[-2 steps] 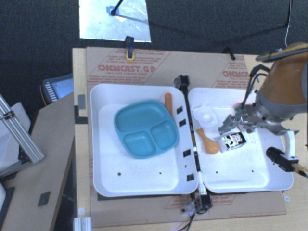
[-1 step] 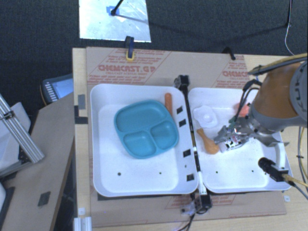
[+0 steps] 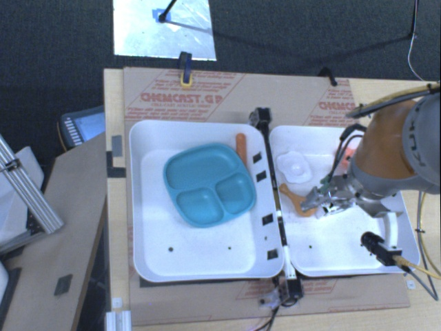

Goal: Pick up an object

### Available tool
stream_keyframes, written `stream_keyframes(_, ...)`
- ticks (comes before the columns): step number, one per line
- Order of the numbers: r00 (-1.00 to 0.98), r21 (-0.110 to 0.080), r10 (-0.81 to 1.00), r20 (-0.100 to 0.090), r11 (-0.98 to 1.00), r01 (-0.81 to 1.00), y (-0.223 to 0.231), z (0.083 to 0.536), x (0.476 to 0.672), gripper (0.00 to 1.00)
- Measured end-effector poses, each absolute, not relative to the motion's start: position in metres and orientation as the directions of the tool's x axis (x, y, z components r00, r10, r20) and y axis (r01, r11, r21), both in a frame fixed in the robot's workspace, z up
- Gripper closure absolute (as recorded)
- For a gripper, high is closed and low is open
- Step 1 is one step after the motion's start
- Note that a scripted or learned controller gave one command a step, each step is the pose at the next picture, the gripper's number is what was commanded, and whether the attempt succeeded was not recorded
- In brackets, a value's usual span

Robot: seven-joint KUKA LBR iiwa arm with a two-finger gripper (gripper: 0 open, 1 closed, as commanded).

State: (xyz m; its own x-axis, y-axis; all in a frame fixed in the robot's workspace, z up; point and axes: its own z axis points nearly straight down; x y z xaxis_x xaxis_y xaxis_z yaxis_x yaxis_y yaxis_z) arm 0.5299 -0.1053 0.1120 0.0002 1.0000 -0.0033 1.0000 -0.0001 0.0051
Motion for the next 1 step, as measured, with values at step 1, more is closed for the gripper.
stream_keyframes(1,-0.001,0.021,1.000,-0.006,0.001,1.000,-0.1061,0.1055,0.5355,0.00)
